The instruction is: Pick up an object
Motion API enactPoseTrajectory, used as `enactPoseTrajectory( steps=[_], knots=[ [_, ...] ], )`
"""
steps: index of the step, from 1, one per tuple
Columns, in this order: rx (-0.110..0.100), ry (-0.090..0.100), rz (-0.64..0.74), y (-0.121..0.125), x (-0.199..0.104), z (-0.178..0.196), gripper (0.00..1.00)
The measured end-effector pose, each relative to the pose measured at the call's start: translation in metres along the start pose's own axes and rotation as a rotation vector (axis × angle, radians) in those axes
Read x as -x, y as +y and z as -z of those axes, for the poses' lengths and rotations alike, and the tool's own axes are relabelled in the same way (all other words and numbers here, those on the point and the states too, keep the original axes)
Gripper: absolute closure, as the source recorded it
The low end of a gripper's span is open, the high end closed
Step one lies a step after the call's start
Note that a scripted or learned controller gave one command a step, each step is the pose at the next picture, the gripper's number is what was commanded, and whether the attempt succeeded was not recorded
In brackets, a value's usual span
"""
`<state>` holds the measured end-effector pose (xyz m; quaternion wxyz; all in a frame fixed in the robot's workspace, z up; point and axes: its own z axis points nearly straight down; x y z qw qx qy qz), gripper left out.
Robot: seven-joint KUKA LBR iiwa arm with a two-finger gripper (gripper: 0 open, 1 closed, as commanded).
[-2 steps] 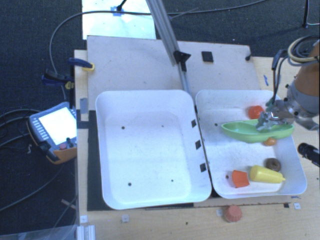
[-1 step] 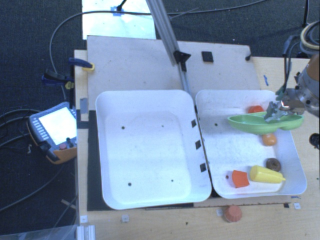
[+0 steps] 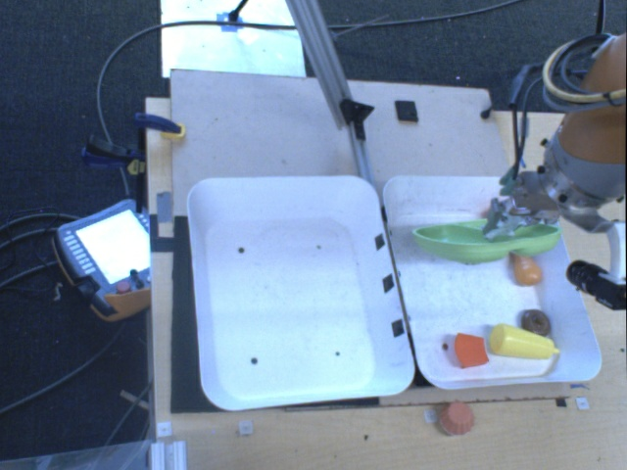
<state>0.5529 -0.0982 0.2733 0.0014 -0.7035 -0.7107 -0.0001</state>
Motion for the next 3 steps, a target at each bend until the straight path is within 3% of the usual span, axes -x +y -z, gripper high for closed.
enactPoseTrajectory(
  steps=[3],
  knots=[
    [-0.001, 0.0, 0.001, -0.011, -0.171, -0.032, 1.0]
  ],
)
